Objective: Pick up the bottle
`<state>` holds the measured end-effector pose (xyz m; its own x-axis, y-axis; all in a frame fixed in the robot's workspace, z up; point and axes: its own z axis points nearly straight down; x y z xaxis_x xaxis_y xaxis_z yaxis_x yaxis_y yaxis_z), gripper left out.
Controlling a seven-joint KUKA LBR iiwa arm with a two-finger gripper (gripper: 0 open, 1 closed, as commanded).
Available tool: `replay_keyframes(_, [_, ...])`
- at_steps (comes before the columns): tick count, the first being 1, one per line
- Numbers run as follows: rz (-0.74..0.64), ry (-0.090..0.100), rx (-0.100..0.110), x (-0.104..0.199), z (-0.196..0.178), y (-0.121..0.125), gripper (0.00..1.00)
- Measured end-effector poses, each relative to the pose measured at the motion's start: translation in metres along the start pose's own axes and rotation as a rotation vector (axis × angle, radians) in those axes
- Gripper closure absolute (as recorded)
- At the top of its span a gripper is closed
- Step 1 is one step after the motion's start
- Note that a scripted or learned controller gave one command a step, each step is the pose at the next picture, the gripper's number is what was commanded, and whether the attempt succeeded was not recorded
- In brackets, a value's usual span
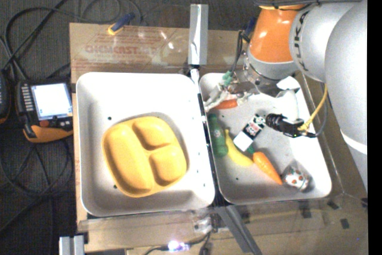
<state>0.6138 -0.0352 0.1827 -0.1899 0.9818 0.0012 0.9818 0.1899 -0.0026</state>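
The arm [310,33] reaches in from the right and bends down over the far end of the right bin [316,188]. Its pincer [230,89] sits low near that bin's far left corner, amid a tangle of pale parts; whether it is open or closed around anything cannot be told from here. Just below it lies a small orange piece [227,104].

The bottle [217,136], green and lying on its side, rests along the left wall of the right bin, a little nearer the camera than the pincer and apart from it. A banana [237,154] lies just beside the bottle, with a carrot [267,167] next to that. A small black-and-white box [249,133] sits near the middle, and what may be a small ball [296,178] rests by the near right corner.

The left bin [89,128] holds a yellow divided tray [146,155].
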Motion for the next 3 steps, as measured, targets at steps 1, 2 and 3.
replay_keyframes(1, [-0.097, -0.005, -0.002, -0.026, -0.022, 0.051, 0.00])
replay_keyframes(2, [-0.096, -0.005, 0.000, -0.044, -0.001, 0.047, 0.00])
replay_keyframes(3, [-0.155, -0.005, 0.000, -0.041, -0.001, 0.038, 0.00])
